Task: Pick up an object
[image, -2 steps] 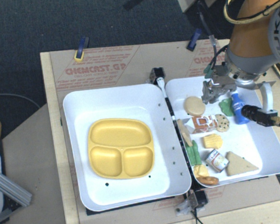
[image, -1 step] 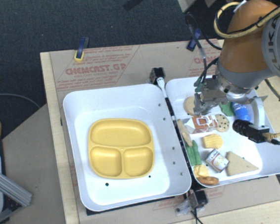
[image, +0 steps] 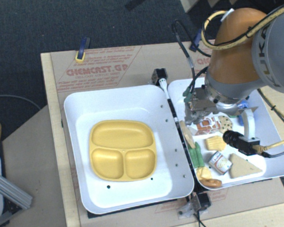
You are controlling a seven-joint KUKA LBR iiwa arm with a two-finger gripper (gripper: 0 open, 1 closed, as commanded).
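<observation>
Take the small yellow block (image: 213, 143) in the right bin (image: 275, 144) as your mark. The claw (image: 195, 111) hangs low over that bin, up the view and a little left of the block, close to the bin's left wall. You cannot tell whether it is released or clenched, because the wrist and the orange band hide it from above, and you see nothing held in it.

The things to pick from all lie around the block:
- A red-and-white packet (image: 205, 125) lies just above the block, near the claw.
- A round brown speckled piece (image: 226, 123) sits up and right of the block, beside the packet.
- A green piece (image: 195, 156) lies just left of the block, along the bin's left wall.
- A small can (image: 220, 161) lies tilted just below the block.
- A tan wedge (image: 243, 167) lies down and right of the block, beside the can.
- An orange-yellow piece (image: 210, 180) lies further down, at the bin's near edge.

Well to the left of the block, the left bin (image: 78, 107) on the table (image: 102, 72) holds a yellow divided tray (image: 121, 149), lying flat.
</observation>
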